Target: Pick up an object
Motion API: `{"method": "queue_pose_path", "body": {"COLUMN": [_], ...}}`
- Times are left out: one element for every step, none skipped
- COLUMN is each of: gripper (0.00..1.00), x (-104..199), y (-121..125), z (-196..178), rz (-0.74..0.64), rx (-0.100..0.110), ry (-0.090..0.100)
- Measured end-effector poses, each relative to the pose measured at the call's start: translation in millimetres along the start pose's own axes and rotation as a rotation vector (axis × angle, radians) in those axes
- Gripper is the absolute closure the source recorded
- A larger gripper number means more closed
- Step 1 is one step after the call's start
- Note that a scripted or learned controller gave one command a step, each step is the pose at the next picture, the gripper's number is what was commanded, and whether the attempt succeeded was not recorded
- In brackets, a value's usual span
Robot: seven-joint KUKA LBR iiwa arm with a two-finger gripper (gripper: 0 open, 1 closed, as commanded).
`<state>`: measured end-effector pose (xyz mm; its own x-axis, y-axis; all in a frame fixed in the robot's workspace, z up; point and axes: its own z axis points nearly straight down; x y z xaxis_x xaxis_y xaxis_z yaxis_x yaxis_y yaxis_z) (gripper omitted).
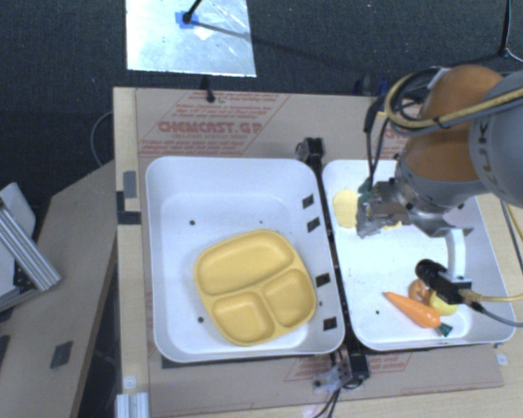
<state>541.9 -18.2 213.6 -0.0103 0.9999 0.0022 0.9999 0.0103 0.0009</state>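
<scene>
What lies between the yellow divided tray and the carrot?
In the camera view, the two bins' adjoining walls lie between the yellow divided tray and the carrot, then bare white bin floor.

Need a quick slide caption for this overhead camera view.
KUKA arm's gripper low in the right bin by a pale yellow object; divided yellow tray in left bin.

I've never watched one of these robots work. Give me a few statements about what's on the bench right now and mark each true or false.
1. The yellow divided tray lies in the left bin. True.
2. The orange carrot sits on that tray. False: it lies in the right bin, near the front edge.
3. The gripper is over the right bin. True.
4. The tray has five compartments. False: it has three.
5. A pale yellow object lies beside the gripper. True.
</scene>
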Motion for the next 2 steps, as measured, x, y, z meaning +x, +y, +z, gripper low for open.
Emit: {"method": "queue_pose_path", "body": {"gripper": [1.0, 1.0], "x": [57, 110], "y": [3, 5], "z": [-13, -21], "rz": [-0.001, -0.001], "rx": [-0.001, -0.001], "ry": [0.0, 0.0]}}
